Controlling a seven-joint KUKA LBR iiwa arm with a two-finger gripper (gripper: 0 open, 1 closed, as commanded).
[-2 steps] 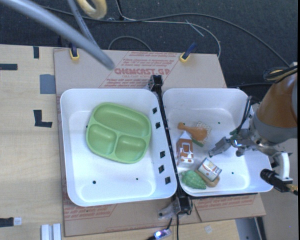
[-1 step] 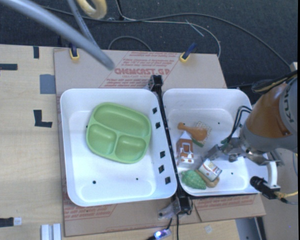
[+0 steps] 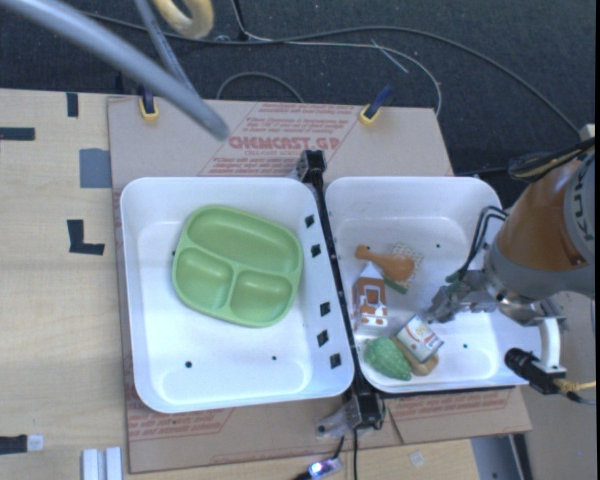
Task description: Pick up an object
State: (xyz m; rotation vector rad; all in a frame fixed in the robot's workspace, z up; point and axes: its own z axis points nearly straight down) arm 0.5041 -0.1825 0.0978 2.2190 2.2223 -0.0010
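Robot arm (image 3: 540, 233) work was pictured at an early stage, with nothing yet seen lifted from the bench. The gripper (image 3: 446, 303) was lowered into the right bin (image 3: 420, 190), its tip set just beside a small white carton (image 3: 419, 339) near the bin's front wall. Whether the jaws were spread or pressed together could not be told from the slanted view, and no item was seen pinched between them.

Four candidates for picking were left lying on the right bin's floor: the carton, a green leafy toy (image 3: 388, 359) touching it at the front, a white-and-orange packet (image 3: 370, 303) close to the divider, and a brown drumstick toy (image 3: 388, 262) further back. A green divided plate (image 3: 238, 265) was left resting in the left bin (image 3: 150, 368), well apart from the gripper.

The approach was judged largely made, with the carton the likeliest target. The closing on an item and the lift were judged still to be done.
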